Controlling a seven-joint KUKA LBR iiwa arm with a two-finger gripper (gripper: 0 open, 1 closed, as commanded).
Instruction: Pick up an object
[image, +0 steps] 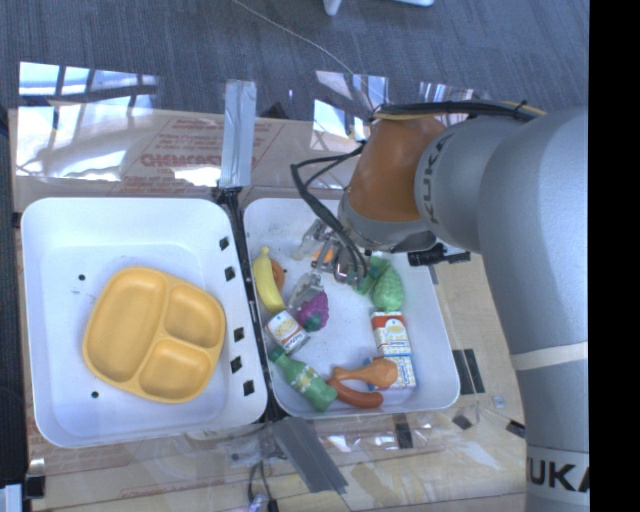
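The right bin (440, 330) holds several toy foods: a yellow banana (267, 280), purple grapes (313, 309), a small labelled jar (286, 330), a green bottle (306, 381), a chicken drumstick (366, 374), an orange sausage (358, 398), a red-and-white carton (392, 345) and a green vegetable (388, 289). My gripper (326, 260) hangs low over the back of this bin, just above the grapes and to the right of the banana. The wrist's bulk and cables hide the bin's far right corner. I see no object lifted off the bin floor.
The left bin (60, 240) holds a yellow divided plate (153, 332). A black ridge with clips (238, 300) separates the two bins. Cardboard and tape (238, 130) lie behind them. The arm's grey body (520, 260) covers the right side.
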